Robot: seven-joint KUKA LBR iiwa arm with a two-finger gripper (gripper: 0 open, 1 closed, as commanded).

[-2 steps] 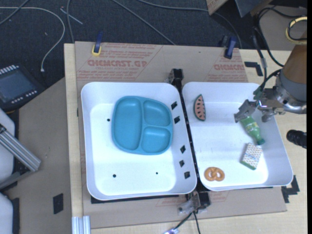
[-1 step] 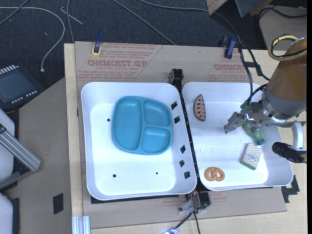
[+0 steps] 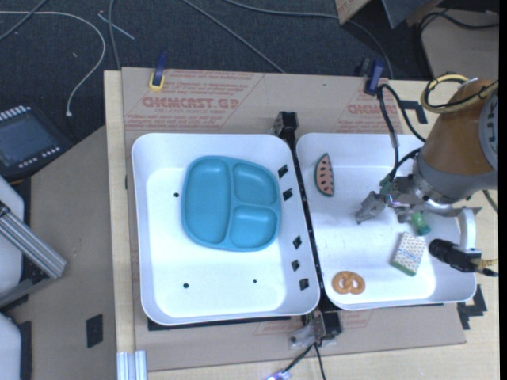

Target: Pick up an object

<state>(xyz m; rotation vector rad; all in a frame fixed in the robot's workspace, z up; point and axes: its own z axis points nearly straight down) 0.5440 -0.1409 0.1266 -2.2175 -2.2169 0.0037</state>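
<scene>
- In the camera view we see two shallow white bins side by side on a cardboard-covered bench; the left bin [image 3: 158,283] holds a blue divided plate [image 3: 231,203], lying flat in its upper middle part.
- The right bin [image 3: 348,153] holds three small things: a watermelon slice [image 3: 323,174] near its upper left part, a pretzel [image 3: 348,283] near its lower edge, and a small speckled white-and-green block [image 3: 409,254] towards its lower right.
- The arm [image 3: 459,145] (grey, with its orange band showing at the right) reaches over the right bin, and the gripper [image 3: 371,210] hangs over bare bin floor, between the watermelon slice and the speckled block.
- We see nothing between the gripper's tips; it appears apart from all three things, though from this slant we cannot tell whether it is spread or pressed together.
- The speckled block lies just below and right of the wrist, tilted on the bin floor; the pretzel lies well below the gripper.
- Beyond the bench, loose cables [image 3: 71,22] run across dark floor at the top.
</scene>
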